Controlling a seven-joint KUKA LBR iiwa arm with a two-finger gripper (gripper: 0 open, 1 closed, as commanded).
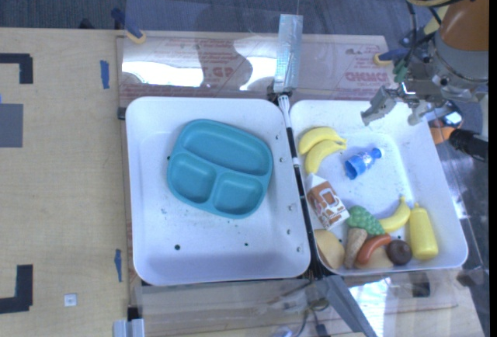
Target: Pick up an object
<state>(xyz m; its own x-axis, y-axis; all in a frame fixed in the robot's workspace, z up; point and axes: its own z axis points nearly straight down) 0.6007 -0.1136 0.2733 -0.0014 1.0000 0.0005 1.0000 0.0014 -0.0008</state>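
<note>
Gripper: the gripper point(397, 108) is seen above the far right corner of the right bin point(439, 172), with both fingers spread apart and nothing held between them.
Arm: the grey arm with its orange band point(464, 25) is seen at the right edge of the counter point(62, 172).
Left bin: a blue divided plate point(220, 167) is seen lying in the left bin point(147, 250).
Right bin, far part: a banana point(318, 145) is placed near the left wall; a blue bottle point(362, 161) is laid on its side just beside it, well below the gripper.
Right bin, near edge: a brown-and-white carton point(327, 205), a green piece point(362, 219), a second banana point(396, 215), a yellow bottle point(422, 231) and a dark round item point(399, 251) are crowded together.
</note>
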